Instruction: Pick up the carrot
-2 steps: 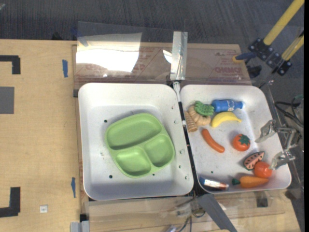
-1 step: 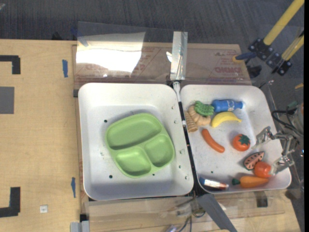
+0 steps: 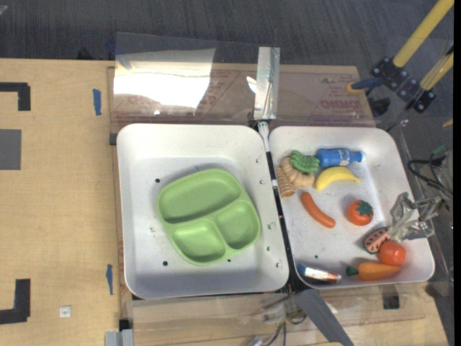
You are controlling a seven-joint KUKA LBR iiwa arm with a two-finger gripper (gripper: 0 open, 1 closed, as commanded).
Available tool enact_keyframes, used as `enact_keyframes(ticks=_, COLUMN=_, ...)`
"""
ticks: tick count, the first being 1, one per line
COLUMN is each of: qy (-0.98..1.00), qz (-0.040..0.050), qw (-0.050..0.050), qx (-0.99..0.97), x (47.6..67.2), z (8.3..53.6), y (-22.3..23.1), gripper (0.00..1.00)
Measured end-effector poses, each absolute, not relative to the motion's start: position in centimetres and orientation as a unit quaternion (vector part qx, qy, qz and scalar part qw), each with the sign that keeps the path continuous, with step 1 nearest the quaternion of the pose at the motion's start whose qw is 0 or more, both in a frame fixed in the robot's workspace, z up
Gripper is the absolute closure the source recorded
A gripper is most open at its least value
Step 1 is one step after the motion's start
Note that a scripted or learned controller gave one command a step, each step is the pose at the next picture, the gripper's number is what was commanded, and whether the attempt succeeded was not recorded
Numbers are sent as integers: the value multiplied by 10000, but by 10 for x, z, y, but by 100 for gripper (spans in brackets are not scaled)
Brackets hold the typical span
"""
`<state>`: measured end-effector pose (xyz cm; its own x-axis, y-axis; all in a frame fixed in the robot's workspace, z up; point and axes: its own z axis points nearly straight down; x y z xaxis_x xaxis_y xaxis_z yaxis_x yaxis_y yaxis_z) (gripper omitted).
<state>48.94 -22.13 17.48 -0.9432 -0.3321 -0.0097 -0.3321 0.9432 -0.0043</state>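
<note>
Camera view: carrot (image 3: 377, 270) lies flat on the floor of the right bin (image 3: 328, 247), down at the near right corner, just beside the front wall, leafy green end pointing left toward a small marker-like stick (image 3: 319, 273). Red tomato (image 3: 392, 251) sits touching or nearly touching its top side, with a watermelon slice (image 3: 374, 238) just above that. So the target is crowded on one side, wall on the other.

Claw (image 3: 408, 219) hangs over the right edge of the same bin, near the tomato and slice, a bit up and right of the carrot. It's a tangle of metal glints at this angle (can't tell whether it's spread or pressed together), and nothing visible is between its tips.

Progress, judging from this: the pick is not done. Carrot is on the bin floor, not lifted, not in contact with the claw as far as I can see. Left to do: line up over the carrot, descend, close, lift.

Left bin (image 3: 140, 215) holds a green divided plate (image 3: 208, 215), not relevant
</note>
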Motion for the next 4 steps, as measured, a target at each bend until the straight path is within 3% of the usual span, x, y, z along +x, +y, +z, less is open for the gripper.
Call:
enact_keyframes(ticks=1, qy=9999, qz=-20, qw=63, qx=-82, x=497, z=263, y=-223, gripper=100)
enact_keyframes(ticks=2, qy=9963, qz=-19, qw=70, qx=862, x=489, z=346, y=-224, gripper=100)
enact_keyframes(ticks=3, qy=9963, qz=-9, qw=45, qx=863, x=488, z=343, y=-224, gripper=0)
enact_keyframes(ticks=4, qy=9997, qz=17, qw=-13, qx=230, x=480, z=216, y=-187, gripper=0)
